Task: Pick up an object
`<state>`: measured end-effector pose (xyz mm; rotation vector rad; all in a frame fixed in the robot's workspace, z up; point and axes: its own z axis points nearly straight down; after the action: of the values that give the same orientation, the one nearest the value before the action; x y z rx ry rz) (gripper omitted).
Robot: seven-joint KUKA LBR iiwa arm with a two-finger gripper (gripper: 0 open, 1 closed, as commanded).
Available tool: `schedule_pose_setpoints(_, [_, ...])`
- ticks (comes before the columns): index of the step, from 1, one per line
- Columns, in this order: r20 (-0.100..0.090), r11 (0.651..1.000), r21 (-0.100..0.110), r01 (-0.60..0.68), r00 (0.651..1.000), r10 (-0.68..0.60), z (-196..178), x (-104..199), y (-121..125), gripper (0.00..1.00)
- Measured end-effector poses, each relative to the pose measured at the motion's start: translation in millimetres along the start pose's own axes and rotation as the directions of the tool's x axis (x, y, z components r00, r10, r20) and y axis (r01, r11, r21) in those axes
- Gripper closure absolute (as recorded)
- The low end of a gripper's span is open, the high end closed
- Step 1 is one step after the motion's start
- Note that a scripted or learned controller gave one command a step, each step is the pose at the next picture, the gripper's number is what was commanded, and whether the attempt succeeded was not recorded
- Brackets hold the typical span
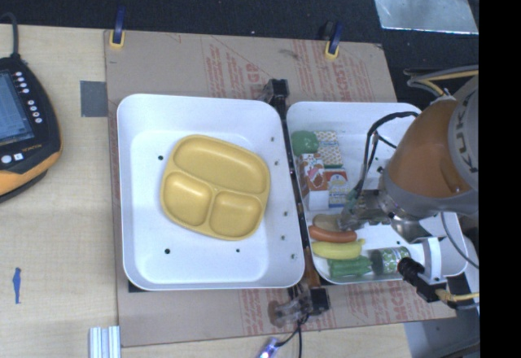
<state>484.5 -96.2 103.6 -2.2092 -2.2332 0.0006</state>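
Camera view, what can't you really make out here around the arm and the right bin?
- Tool: whether it holds anything, since the arm's wrist covers it from above.
- Right bin: its right half lies under the arm.
- Small cartons: print too small to read.
- Handheld controller: cut off by the left edge.
- Items beside the yellow banana: partly overlapped, shapes unclear.

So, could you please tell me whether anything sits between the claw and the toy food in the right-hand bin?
Nothing visible does. The claw hangs directly over the red hot dog toy and yellow plastic banana in the shallow white right bin.
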Motion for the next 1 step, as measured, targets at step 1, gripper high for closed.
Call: schedule_pose_setpoints(1, [0.001,1.0,0.001,0.004,1.0,-0.004,-10.1,-0.8,0.6,1.0])
